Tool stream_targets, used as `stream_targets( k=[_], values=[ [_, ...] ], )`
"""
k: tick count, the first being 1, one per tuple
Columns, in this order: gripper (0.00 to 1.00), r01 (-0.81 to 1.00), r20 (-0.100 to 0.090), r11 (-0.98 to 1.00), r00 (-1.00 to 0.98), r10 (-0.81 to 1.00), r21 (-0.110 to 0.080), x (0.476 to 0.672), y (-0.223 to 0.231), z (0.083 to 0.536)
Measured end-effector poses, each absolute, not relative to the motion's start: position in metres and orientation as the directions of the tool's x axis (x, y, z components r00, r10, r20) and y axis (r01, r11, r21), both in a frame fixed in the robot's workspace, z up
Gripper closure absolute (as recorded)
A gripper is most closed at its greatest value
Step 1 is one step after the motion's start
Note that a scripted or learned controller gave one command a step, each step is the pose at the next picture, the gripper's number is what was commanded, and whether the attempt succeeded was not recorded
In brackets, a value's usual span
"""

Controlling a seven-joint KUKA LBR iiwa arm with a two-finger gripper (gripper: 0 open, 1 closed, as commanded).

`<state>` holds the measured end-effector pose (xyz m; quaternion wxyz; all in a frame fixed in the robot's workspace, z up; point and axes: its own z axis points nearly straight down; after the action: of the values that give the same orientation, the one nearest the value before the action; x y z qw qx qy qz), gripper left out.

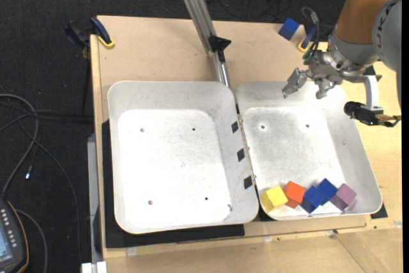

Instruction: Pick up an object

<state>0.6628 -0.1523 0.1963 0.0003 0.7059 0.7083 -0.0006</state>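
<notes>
Orange block (294,191) at right bin's near edge, well apart from fingers (308,87), spread apart, nothing between.

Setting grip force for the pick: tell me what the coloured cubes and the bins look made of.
Coloured cubes: likely foam or painted wood; matte, solid colours, no glare, though the look leaves it open. Right bin and left bin: seemingly moulded plastic, white with rounded rims and grey scuffing.

Blocks (309,195) are crowding the right bin's (358,156) near edge; its middle is lying open.
</notes>
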Motion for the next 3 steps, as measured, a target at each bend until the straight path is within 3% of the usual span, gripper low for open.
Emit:
stream_targets(
  k=[1, 2, 3],
  values=[
    [0.00, 1.000, 0.003, -0.002, 0.002, 1.000, -0.011, 0.583, -0.130, 0.134],
    [0.00, 1.000, 0.001, -0.003, 0.003, 1.000, -0.004, 0.502, -0.118, 0.155],
    [0.00, 1.000, -0.001, -0.002, 0.002, 1.000, 0.002, 0.490, -0.111, 0.095]
  ],
)
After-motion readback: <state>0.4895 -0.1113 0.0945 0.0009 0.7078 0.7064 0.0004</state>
